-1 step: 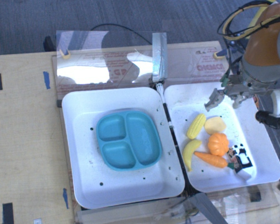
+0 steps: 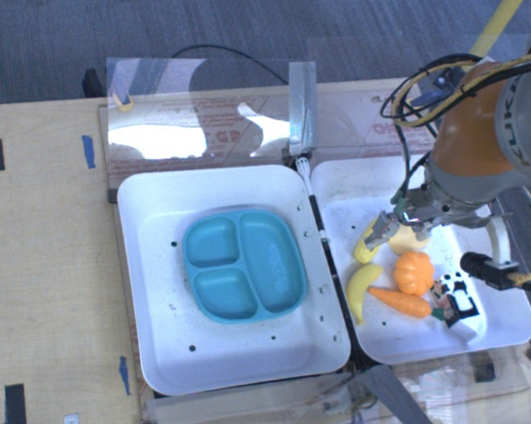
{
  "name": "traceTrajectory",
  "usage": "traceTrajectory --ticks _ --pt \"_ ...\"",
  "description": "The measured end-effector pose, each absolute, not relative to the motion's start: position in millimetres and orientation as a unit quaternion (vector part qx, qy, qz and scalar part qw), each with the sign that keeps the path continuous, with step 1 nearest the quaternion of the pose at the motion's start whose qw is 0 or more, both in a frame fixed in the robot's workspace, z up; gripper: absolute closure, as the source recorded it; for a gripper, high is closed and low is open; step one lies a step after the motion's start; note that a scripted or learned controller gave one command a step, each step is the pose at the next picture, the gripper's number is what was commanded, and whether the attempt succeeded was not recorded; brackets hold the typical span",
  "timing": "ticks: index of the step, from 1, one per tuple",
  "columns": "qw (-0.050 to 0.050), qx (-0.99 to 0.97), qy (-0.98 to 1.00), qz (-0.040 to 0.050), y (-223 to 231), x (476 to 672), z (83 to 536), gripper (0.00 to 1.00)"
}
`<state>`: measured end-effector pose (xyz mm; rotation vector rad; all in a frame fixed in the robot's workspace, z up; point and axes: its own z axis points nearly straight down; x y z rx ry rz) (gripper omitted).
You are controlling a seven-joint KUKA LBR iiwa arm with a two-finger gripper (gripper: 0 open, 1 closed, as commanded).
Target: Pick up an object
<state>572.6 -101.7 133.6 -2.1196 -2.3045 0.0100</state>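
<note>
The right bin [image 2: 506,319] holds a cluster of toy foods. A yellow banana [image 2: 359,286] lies at its left side, with an orange carrot [image 2: 401,301] beside it and a round orange fruit [image 2: 413,272] just above the carrot. A pale yellow piece [image 2: 403,241] sits behind the fruit. A black-and-white object [image 2: 456,299] lies to the right. My gripper [image 2: 392,230] hangs low over the pale yellow piece, above the banana's upper end. The wrist hides the space between the gripper and the objects.
The left bin [image 2: 150,263] holds a blue divided plate [image 2: 244,264]. A divider wall [image 2: 322,248] separates the two bins. Black cables and the arm's wrist [image 2: 468,156] hang over the right bin's back right. A yellow hose [image 2: 504,5] runs to the upper right.
</note>
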Motion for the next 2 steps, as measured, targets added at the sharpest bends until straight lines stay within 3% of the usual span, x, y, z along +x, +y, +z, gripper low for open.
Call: traceTrajectory --ticks 1,2 --pt "-0.002 -0.670 -0.742 -0.0010 -105.5 484.7 86.0 0.00" --pt "-0.002 -0.671 -0.742 -0.0012 -105.6 486.1 92.6 1.00"
